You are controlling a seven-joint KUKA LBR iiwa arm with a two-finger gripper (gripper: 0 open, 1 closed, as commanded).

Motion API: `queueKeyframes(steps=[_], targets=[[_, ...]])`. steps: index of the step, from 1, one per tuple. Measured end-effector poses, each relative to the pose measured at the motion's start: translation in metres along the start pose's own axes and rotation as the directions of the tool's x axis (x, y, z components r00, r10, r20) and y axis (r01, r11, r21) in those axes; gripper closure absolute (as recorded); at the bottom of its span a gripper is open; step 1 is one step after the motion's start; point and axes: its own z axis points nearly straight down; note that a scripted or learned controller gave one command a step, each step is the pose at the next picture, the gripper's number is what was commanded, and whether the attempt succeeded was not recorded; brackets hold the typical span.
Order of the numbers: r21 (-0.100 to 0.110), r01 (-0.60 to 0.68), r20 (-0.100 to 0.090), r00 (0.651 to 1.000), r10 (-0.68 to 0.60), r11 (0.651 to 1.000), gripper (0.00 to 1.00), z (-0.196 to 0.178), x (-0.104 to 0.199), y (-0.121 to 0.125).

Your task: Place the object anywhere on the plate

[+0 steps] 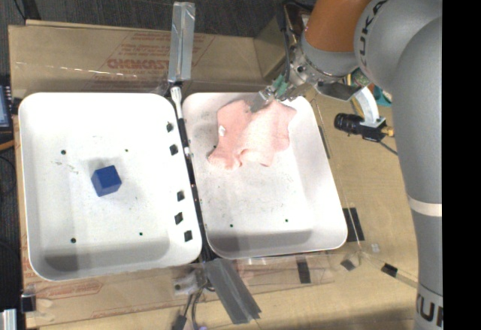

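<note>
**Ana:** Bins first: where does each thing lie?

**Ben:** Two white bins sit side by side on the bench. The left bin [45, 171] holds a blue cube [107, 180], a little toward nine o'clock from that bin's middle, standing alone on the floor of the bin. The right bin [301, 223] holds a pink cloth [252, 134], crumpled, lying in the twelve o'clock half of the bin, its far corner close to the rim at about one o'clock.

**Ana:** And the arm?

**Ben:** It comes in from three o'clock, grey, with the orange band [338, 9] above the wrist. The gripper [276, 93] is at the twelve-to-one o'clock rim of the right bin, just at the top edge of the pink cloth.

**Ana:** Does it hold the cloth?

**Ben:** I cannot tell. The tip is small and partly hidden under the wrist; it meets or overlaps the cloth's upper edge, but whether the jaws stand apart or together, the view does not show.

**Ana:** Anything between the bins?

**Ben:** A grey metal bar [180, 43] runs out toward twelve o'clock from the seam where the bins meet, over brown cardboard [90, 58].
</note>
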Motion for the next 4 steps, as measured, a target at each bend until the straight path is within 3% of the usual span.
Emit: queueKeyframes(steps=[1,2,3,4], targets=[[-0.002,0.007,0.002,1.0,-0.007,1.0,1.0,-0.002,0.001,0.002],[0.001,0.403,0.0,0.915,-0.403,0.915,1.0,0.0,0.061,0.017],[0.001,0.732,0.0,0.682,-0.732,0.682,1.0,-0.006,0.116,0.022],[0.001,0.887,-0.001,0.463,-0.887,0.463,1.0,-0.004,0.175,0.036]])
